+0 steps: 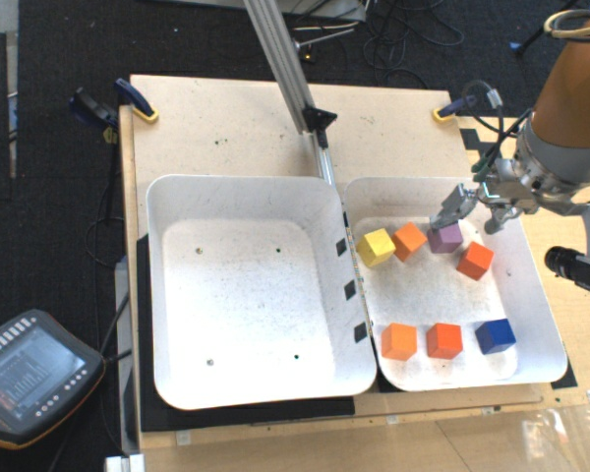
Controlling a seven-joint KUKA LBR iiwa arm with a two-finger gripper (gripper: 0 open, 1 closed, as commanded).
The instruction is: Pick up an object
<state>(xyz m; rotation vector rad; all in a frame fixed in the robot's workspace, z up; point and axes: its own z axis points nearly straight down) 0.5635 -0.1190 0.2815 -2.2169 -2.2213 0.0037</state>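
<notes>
The right bin holds several cubes. A yellow cube, an orange cube and a purple cube lie in a row near its far side, with a red-orange cube just right of them. Along the near side sit an orange cube, a red-orange cube and a blue cube. My gripper hangs over the far right of this bin, open. Its left finger ends right above the purple cube. Nothing sits between the fingers.
The left bin lies beside the right one, sharing a middle wall with black tape marks. A slanted metal pole rises from the bench behind the bins. A teach pendant rests at the lower left, off the bench.
</notes>
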